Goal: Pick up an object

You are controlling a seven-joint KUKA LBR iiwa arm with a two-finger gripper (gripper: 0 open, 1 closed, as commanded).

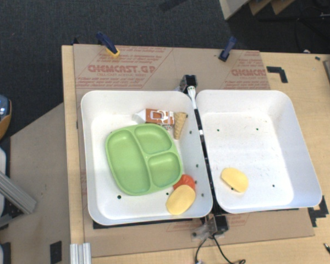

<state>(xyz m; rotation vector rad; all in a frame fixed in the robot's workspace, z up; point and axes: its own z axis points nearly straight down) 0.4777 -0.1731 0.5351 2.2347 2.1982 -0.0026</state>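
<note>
Yellow lump [234, 180] alone in right bin [297, 147], well apart from green plate [143, 158] in left bin [91, 147]. Easiest pick, likely. Best to drop straight down, pinch across short side. Claw state: cannot tell.

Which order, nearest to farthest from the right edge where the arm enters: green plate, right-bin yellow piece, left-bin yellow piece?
1. Right-bin yellow piece: rightmost.
2. Left-bin yellow piece: front, near the view's middle.
3. Green plate: leftmost.
</note>
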